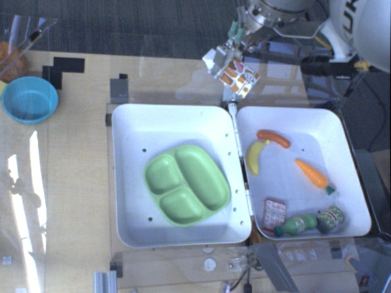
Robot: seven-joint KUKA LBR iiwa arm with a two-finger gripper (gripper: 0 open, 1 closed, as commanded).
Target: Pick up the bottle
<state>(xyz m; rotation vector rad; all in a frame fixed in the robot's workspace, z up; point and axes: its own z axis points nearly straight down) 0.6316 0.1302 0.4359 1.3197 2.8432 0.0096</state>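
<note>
a: how many things lie in the right bin (342,133)?
b: six. one green bottle (297,224) on its side near the front wall, a small red-and-white packet (274,212) just left of it, a green-labelled can (330,219) at its right end, then one carrot (313,174), one banana (255,156) and one sausage (273,138) further back.
a: and the left bin (131,133)?
b: one green divided plate (187,184), three compartments.
a: the gripper (235,60)?
b: raised behind the bins over the counter (79,182), its fingers clamped on a small carton (237,76) with orange-and-white print, well apart from the bottle.
a: any writing?
b: labels too small to read; part of "ku" shows on the arm (357,14). one blue bowl (30,99) sits far left.
</note>
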